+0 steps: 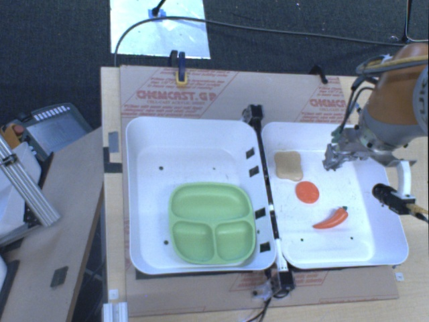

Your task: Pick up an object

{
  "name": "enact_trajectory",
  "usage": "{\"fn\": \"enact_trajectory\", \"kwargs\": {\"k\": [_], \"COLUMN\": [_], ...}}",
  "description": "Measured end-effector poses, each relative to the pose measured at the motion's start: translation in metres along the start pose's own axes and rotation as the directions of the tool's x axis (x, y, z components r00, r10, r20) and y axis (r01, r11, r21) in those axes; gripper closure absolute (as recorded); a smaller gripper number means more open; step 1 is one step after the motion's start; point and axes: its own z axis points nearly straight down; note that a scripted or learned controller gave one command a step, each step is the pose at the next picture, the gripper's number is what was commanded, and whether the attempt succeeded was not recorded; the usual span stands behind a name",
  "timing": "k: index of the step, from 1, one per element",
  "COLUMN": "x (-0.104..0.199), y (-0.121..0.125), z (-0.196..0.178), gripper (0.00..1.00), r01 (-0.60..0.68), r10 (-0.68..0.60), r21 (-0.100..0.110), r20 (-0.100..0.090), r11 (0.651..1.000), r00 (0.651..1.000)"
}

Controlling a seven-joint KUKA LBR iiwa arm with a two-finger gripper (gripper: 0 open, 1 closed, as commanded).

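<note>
Nearest the lens, low in the left bin [144, 143], sits one green divided plate [213, 223], smooth plastic with rounded corners and three compartments: one long one at the back, two smaller ones in front. Two shallow white bins lie side by side, their inner rims touching along a dark clipped seam. Both have glossy walls and a few small dark specks on the floor.

Over in the right bin [375, 247] there are three loose objects. One tan, roughly square slab like a slice of bread [289, 165] lies near the seam. One flat orange-red disc [308, 192] lies just beside it, toward the front. One curved red-orange chili pepper [331, 219] with a darker tip lies further right and apart from both.

At far right the gripper [333, 161] hangs above the bin's back part, near the bread but clear of it. Its fingers are small and dark, so I cannot tell how far the jaws stand apart; nothing shows between them. Part of the arm is cut off by the frame.
</note>
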Motion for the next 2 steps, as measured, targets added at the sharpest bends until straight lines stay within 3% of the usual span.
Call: {"fn": "enact_trajectory", "kwargs": {"k": [1,2], "x": [0.000,0.048], "y": [0.002,0.015], "z": [-0.027,-0.039], "gripper": [1.00,1.00], "r01": [0.000,0.005], "r10": [0.000,-0.005], "r21": [0.000,0.002], "r20": [0.000,-0.002], "r11": [1.000,1.000], "r00": [1.000,1.000]}}
